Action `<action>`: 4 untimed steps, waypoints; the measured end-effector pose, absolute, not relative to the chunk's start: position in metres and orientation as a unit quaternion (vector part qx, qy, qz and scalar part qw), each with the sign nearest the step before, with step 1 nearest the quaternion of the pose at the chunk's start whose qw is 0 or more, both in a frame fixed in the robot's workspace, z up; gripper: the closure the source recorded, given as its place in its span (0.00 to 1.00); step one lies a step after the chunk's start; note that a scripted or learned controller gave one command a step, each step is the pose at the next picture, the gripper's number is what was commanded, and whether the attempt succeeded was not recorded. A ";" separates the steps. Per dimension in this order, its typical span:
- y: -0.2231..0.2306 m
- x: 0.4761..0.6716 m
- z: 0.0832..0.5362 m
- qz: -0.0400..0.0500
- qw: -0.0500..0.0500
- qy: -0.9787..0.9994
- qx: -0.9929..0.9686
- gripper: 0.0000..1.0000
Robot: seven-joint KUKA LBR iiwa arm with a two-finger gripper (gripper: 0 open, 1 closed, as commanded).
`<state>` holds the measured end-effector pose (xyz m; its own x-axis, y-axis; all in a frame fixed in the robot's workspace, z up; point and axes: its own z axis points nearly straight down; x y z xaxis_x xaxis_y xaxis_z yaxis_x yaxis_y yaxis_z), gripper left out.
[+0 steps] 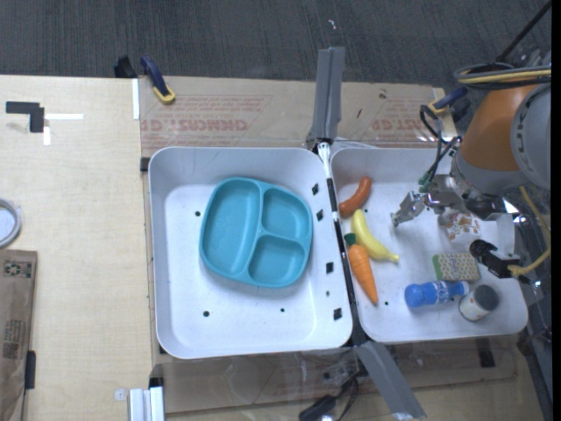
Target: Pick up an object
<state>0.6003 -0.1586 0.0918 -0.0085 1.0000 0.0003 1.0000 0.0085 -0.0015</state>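
Observation:
The right bin (399, 327) holds an orange-brown sausage (355, 196), a yellow banana (370, 239), an orange carrot (363, 272), a blue bottle (434, 294) lying on its side, a speckled sponge (458, 267), a small round cup (479, 302) and a patterned packet (460, 226). My gripper (407, 210) hangs over the middle of this bin, right of the banana and sausage. Its fingers are spread, and nothing sits between them. The arm's orange band (491, 130) is above the bin's far right corner.
A blue divided plate (257, 232) lies in the left bin (162, 261). A grey divider post (329, 95) stands behind the seam between the bins. A roll of tape (7, 224) and a yellow-blue clamp (158, 82) rest on the bench at left.

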 end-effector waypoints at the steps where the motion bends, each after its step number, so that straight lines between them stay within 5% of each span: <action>1: -0.128 0.533 0.091 0.001 0.001 -0.627 -0.779 0.00; 2: -0.129 0.533 0.100 0.002 0.001 -0.625 -0.781 1.00; 3: -0.129 0.533 0.100 0.002 0.001 -0.625 -0.781 0.00; 4: -0.123 0.477 0.091 0.001 0.001 -0.639 -0.769 0.00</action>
<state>0.4766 -0.1226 0.0909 0.1836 0.9830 0.0000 0.9830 -0.1836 -0.0029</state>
